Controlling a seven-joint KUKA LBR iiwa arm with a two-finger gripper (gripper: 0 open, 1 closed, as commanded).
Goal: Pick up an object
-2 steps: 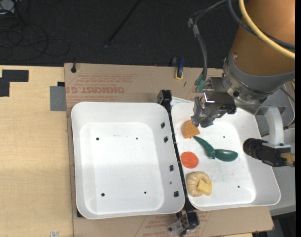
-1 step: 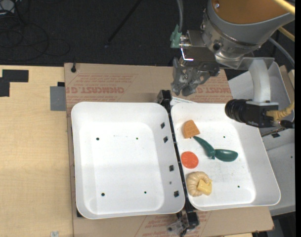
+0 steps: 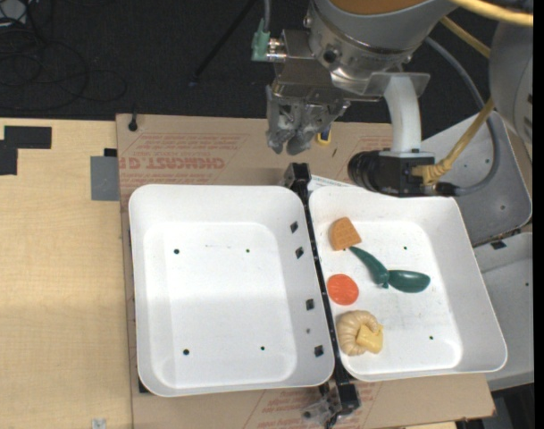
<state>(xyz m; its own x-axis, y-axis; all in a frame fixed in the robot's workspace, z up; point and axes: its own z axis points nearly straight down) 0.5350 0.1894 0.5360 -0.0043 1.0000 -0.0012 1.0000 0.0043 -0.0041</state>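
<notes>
My gripper hangs high above the back edge of the bins, near the divider, with nothing between its fingers; the fingertips appear close together. In the right bin lie an orange wedge at the back left, a green spoon in the middle, a red-orange disc by the divider, and a tan knotted pastry with a yellow piece at the front left. All lie well below and in front of the gripper.
The left bin sits beside the right one, joined by a black clip strip. Cardboard lies under both bins. A pale wooden bench top extends to the left.
</notes>
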